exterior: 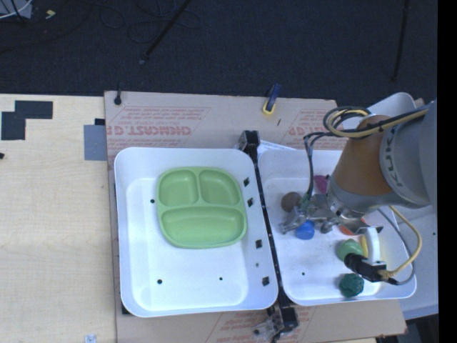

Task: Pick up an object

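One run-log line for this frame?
arm: over right bin | gripper: low, by blue object | grasp: unconfirmed | left bin: green tray

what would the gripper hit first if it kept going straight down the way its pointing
Most likely the small blue object: the gripper hangs directly over it in the right bin, pointing down. Depth is unclear from this slanted view, so it may already be touching it. The brown object lies beside that line.

One camera is fixed high above the desk, looking down at a slant from a fair distance. It takes in both white bins side by side, with dark floor beyond them; the arm enters right of the bins.
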Action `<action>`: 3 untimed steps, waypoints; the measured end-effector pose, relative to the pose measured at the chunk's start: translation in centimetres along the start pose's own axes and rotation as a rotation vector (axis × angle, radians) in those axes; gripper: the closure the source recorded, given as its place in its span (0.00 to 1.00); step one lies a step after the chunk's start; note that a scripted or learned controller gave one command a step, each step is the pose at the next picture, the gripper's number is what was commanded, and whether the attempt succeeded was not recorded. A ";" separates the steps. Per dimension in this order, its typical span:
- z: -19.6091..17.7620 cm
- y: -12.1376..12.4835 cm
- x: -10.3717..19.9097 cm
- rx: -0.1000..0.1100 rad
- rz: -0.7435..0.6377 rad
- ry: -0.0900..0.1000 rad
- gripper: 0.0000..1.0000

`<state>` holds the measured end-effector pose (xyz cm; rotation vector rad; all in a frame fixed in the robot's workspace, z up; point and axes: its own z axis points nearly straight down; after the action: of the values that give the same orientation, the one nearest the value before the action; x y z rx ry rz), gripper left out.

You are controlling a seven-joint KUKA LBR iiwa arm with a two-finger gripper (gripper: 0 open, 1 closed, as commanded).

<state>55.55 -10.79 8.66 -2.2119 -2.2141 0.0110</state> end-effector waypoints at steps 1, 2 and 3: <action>-1.0 0.0 -0.2 0.003 0.007 0.001 1.00; -5.0 0.5 -0.4 -0.010 0.004 -0.002 1.00; -11.1 0.6 -0.7 -0.012 0.000 -0.003 1.00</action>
<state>56.31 -11.53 19.75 -2.2194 -2.2219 0.0013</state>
